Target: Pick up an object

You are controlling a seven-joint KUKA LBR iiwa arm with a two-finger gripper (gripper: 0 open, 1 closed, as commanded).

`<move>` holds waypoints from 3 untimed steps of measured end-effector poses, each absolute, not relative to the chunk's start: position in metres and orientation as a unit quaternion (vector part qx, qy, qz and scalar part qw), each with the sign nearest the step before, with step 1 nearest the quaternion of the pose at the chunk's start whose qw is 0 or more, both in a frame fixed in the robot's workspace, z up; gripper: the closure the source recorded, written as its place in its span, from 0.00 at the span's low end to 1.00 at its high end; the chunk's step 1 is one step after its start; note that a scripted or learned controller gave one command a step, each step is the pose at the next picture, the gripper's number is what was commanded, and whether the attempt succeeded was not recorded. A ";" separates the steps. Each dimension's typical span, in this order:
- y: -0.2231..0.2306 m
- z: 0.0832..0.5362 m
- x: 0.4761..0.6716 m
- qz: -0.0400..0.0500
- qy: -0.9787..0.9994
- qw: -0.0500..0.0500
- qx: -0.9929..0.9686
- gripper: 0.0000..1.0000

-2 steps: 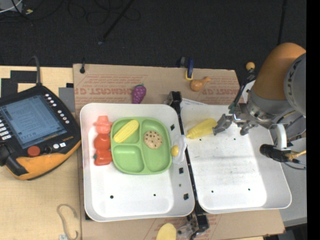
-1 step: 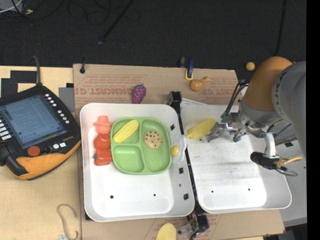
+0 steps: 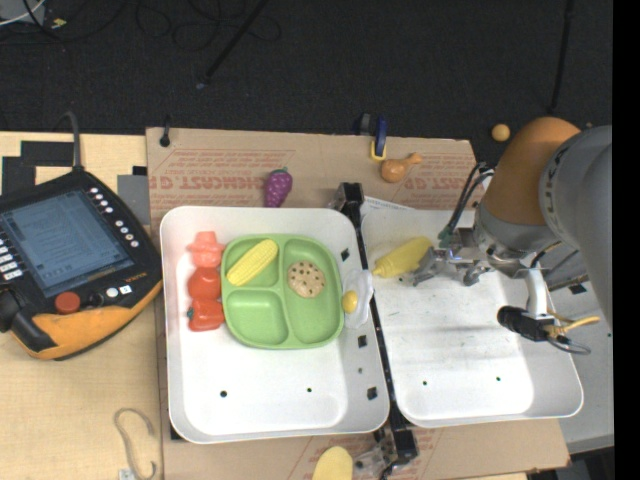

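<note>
Nearest us, at the table's front edge, we see a yellow lump point(image 3: 333, 462) below the left bin point(image 3: 255, 403). Inside that bin sit a green divided plate point(image 3: 270, 320) with corn point(image 3: 250, 261) and a cookie point(image 3: 306, 279), beside a red toy point(image 3: 204, 283). We find the gripper point(image 3: 425, 271) low in the right bin point(image 3: 480, 388), touching a yellow object point(image 3: 401, 259) at the bin's upper left; whether it is spread or closed, we cannot tell.

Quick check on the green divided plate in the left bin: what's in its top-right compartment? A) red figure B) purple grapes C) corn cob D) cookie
D: the cookie lies in the top-right compartment of the green plate, while the corn cob fills the top-left one.
</note>
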State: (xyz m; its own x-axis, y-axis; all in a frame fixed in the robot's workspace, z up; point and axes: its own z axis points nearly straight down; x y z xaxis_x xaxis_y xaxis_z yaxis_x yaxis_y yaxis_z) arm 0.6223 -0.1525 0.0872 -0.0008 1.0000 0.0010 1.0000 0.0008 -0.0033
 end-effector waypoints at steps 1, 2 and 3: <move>-0.153 0.098 0.622 0.000 -0.707 0.001 -0.708 1.00; -0.154 0.140 0.624 -0.001 -0.707 -0.001 -0.708 1.00; -0.158 0.204 0.622 -0.001 -0.707 -0.002 -0.707 1.00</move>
